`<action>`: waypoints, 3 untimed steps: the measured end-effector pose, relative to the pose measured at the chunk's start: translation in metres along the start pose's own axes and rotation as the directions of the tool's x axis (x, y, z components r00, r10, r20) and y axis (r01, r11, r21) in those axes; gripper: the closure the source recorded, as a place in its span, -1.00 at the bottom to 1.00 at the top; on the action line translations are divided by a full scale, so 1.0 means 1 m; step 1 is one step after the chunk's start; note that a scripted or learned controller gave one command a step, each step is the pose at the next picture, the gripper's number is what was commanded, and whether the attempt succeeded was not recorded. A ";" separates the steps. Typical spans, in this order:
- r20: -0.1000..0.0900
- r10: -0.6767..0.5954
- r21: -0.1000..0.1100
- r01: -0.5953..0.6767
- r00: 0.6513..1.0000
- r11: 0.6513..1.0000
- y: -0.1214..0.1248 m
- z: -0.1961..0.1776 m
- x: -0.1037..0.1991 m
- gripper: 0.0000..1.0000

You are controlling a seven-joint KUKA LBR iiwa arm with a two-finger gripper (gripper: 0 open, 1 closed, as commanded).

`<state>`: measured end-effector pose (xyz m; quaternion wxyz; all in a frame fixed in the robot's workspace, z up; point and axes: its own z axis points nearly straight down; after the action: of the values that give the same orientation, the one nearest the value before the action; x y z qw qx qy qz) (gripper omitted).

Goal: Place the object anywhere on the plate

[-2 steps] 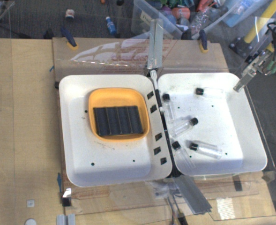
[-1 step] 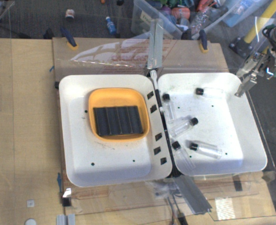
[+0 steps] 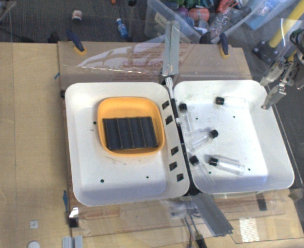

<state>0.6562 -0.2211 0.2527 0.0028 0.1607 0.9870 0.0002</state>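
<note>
An orange plate (image 3: pixel 131 107) lies in the left bin (image 3: pixel 84 180), and a black ridged insert (image 3: pixel 129 133) rests on it. Several clear vials with black caps lie scattered in the right bin (image 3: pixel 275 159): one near the back (image 3: pixel 227 101), one by the divider (image 3: pixel 185 117), one in the middle (image 3: pixel 203 138) and one toward the front (image 3: pixel 227 165). My gripper (image 3: pixel 266 94) hangs over the right bin's far right corner, well apart from every vial. It is open with nothing between its fingers.
A row of black clips (image 3: pixel 173 150) runs along the divider between the bins. A metal bar (image 3: pixel 170 48) stands behind the bins. A clear tub of coloured toys (image 3: pixel 208 4) sits at the back. Blue clamps (image 3: pixel 77 44) hold the bench's back edge.
</note>
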 end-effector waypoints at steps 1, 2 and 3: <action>0.005 -0.041 0.001 0.041 0.999 0.999 0.001 0.000 -0.004 -1.00; 0.001 -0.290 -0.001 0.290 0.957 0.957 0.001 0.007 -0.004 -1.00; 0.001 -0.584 -0.001 0.584 0.812 0.812 0.001 0.015 -0.006 -1.00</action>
<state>0.6624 -0.2218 0.2378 0.0031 -0.1497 0.9887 0.0001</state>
